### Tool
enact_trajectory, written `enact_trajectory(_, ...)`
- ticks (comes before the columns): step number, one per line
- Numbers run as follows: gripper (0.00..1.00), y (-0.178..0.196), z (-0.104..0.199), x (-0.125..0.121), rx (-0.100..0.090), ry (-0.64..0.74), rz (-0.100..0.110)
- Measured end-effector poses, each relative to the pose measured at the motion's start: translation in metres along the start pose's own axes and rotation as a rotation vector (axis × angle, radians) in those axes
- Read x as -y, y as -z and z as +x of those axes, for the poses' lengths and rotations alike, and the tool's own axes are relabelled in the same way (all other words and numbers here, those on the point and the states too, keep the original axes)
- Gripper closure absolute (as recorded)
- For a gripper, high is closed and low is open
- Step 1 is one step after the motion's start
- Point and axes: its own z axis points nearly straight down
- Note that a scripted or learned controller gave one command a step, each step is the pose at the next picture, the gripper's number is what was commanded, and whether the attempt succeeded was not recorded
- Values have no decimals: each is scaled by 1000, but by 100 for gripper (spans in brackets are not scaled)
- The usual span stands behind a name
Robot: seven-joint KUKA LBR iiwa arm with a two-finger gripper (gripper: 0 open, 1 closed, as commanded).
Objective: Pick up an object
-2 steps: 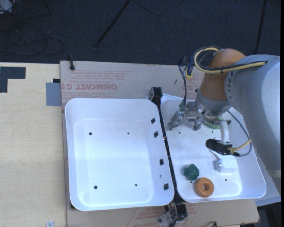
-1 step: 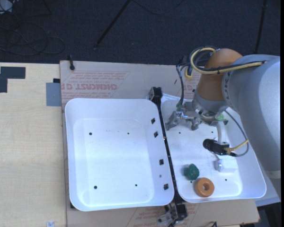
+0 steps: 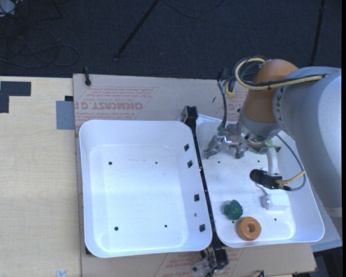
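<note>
In the right bin (image 3: pixel 303 227) lie a small dark green lump (image 3: pixel 233 209) and, just in front of it, an orange ring (image 3: pixel 249 228), both near the bin's front. My gripper (image 3: pixel 225 151) hangs over the back left part of that bin, well behind the two objects. Its metal fingers (image 3: pixel 211 150) are spread apart and nothing sits between them, so it is open. The grey arm with its orange band (image 3: pixel 271 91) comes in from the right.
The left bin (image 3: pixel 89 154) is next to the right one, with a black divider strip (image 3: pixel 199 172) between them. Cardboard (image 3: pixel 121 100) lies under both bins on the wooden bench.
</note>
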Motion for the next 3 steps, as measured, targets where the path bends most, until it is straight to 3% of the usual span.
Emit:
enact_trajectory(1, 0, 0, -8, 0, 0, -1, -1)
enact_trajectory(2, 0, 0, 12, 0, -1, 2, 1)
enact_trajectory(3, 100, 10, 11, 0, -1, 2, 3)
